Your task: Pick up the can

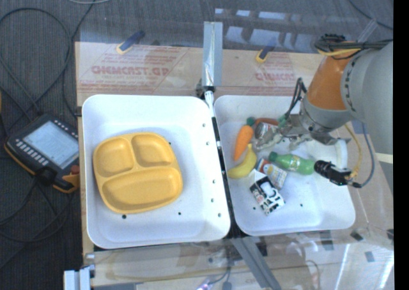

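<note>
Metal tool (271,135), finger state impossible to tell, low over shiny can (261,130) beside smooth orange carrot (242,142) and curved yellow banana (243,166).

Left bin: shallow white plastic bin (115,218) holding a yellow three-compartment plastic tray (137,171).
Right bin: shallow white plastic bin (319,215) holding a clutter of small things.
Carrot: orange plastic carrot (243,141), just above a yellow plastic banana (243,165).
Bottle: green plastic bottle (292,163) lying on its side, beside the banana.
Can: silvery metal can (263,131) near the carrot.
Box: small black-and-white box (266,194) toward the bin's front.
Claw: metal claw (285,130) low over the can; grip unclear.
Counter: pale counter (147,71) beneath both bins.
Floor: black-and-orange handheld pendant (45,148) left of the counter.
</note>
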Robot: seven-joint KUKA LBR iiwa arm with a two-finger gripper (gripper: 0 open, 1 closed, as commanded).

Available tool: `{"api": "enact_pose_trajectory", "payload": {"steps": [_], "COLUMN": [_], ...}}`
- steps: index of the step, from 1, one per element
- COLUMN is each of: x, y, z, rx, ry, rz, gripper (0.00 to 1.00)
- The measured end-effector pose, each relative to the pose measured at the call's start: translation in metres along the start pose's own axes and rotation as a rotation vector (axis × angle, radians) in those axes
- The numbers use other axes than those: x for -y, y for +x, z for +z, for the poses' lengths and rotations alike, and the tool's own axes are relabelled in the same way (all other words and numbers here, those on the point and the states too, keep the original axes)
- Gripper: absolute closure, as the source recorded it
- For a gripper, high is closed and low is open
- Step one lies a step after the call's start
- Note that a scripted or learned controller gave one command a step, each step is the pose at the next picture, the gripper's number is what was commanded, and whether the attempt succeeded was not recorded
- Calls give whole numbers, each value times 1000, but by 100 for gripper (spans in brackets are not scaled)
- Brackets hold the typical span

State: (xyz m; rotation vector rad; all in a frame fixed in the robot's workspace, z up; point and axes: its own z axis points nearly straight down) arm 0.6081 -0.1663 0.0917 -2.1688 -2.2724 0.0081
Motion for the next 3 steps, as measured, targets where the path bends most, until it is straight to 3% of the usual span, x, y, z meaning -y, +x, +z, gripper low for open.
{"api": "enact_pose_trajectory", "payload": {"steps": [1,2,3], "x": [-55,-55,-62], "y": [16,16,45], "z": [4,-6,-126], "rx": [1,4,-1], "ry": [-1,2,-1], "rz": [11,8,29], "gripper": [0,100,100]}}
